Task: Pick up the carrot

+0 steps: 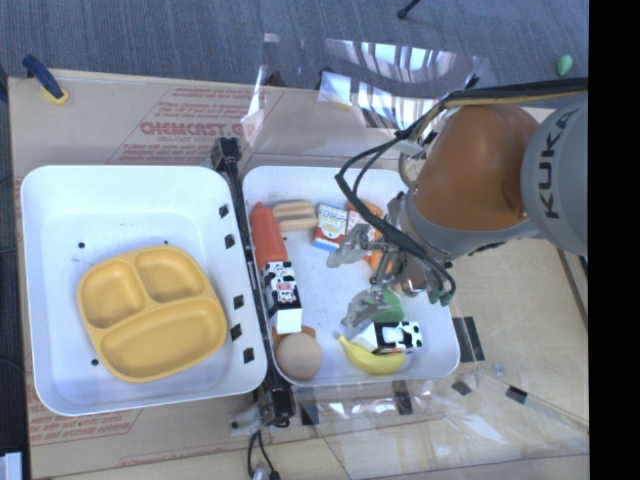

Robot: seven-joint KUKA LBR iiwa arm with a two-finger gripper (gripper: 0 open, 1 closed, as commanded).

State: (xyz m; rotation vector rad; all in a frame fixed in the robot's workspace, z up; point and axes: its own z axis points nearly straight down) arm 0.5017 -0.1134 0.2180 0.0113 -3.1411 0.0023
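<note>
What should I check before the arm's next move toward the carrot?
1. Is the tool over the right bin: ok.
2. Is the carrot fully in sight: not ok, an orange piece shows partly beneath the tool.
3. Is the carrot held: cannot tell.
4. Is there room around the spot: not ok, the banana and the cow-print box lie close by.

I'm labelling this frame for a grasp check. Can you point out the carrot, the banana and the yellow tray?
carrot (266, 236): camera view, middle of its orange body, by the right bin's left wall.
banana (366, 358): camera view, middle of its curve.
yellow tray (160, 340): camera view, floor of its largest compartment, left bin.
</note>
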